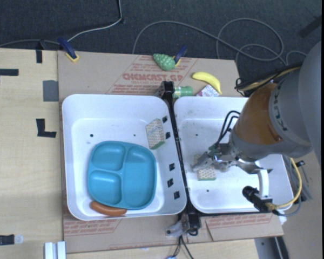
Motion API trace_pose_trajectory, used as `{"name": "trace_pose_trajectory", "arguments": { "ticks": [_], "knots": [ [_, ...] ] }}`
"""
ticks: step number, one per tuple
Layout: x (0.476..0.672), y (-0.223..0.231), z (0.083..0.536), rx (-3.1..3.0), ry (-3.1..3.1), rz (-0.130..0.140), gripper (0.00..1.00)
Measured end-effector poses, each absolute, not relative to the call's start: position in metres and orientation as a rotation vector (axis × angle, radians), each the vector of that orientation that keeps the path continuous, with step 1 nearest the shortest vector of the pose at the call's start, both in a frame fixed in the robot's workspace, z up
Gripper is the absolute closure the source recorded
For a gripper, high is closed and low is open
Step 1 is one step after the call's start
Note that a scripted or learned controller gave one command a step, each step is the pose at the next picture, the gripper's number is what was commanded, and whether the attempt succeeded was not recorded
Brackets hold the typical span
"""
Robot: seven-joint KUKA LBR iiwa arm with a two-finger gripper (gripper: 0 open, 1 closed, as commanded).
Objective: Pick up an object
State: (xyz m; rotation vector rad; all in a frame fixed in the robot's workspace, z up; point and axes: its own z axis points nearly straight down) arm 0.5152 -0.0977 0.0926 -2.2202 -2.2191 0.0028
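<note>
Arm: I see it reaching from the right, bent low into the right bin [291,196].
Gripper [205,163]: finger state I cannot tell.
Sponge [206,174]: small, speckled, flat on that bin's floor, just below the gripper.

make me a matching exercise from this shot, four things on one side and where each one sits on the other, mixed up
Things:
1. blue plate
2. orange sausage
3. banana
4. pincer

Places:
A. on the cardboard behind the right bin
B. low in the right bin, over a small patterned block
C. middle of the left bin
D. front edge of the left bin, against the plate

Pairs: 1-C, 2-D, 3-A, 4-B
</note>
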Motion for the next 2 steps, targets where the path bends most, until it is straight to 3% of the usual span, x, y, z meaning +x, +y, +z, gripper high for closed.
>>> {"name": "trace_pose_trajectory", "arguments": {
  "ticks": [1, 2],
  "knots": [
    [0.669, -0.088, 0.185, -2.220, -2.226, 0.001, 0.00],
    [0.627, -0.048, 0.184, -2.219, -2.223, 0.003, 0.00]
  ]
}}
